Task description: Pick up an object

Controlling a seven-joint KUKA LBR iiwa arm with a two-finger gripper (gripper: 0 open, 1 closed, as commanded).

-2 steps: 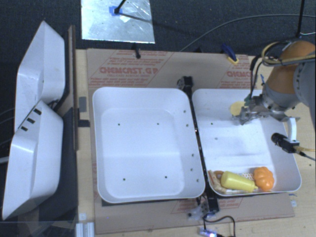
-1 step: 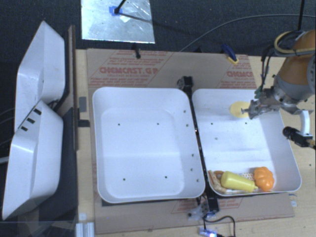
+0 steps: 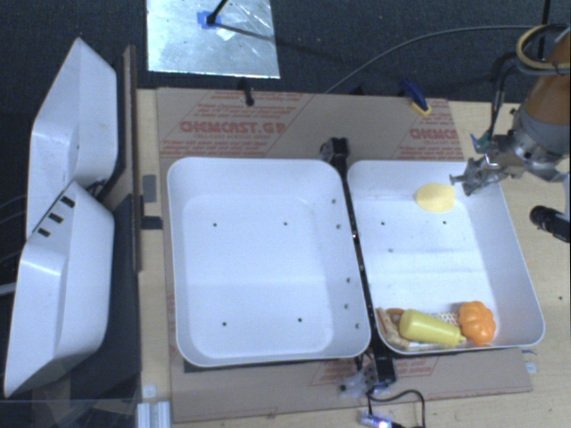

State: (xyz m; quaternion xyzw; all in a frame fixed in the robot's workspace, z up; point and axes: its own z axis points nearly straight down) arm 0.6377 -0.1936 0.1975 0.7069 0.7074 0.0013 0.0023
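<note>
In the right bin (image 3: 513, 248) a pale yellow round object (image 3: 434, 197) lies near the far wall. Along the near wall lie a yellow bottle-shaped object (image 3: 430, 327), an orange pumpkin-like object (image 3: 477, 322) and a tan, net-like piece (image 3: 390, 319) beside them. My gripper (image 3: 471, 179) hangs over the far right corner of the right bin, just right of the pale yellow object and apart from it. I see nothing held in it.
The left bin (image 3: 192, 266) stands beside the right one, with a black divider (image 3: 355, 239) between them. A metal plate (image 3: 211, 23) lies beyond the bench. White housings (image 3: 67, 212) stand at the far left. A blue and yellow clip (image 3: 414, 98) sits on the cardboard.
</note>
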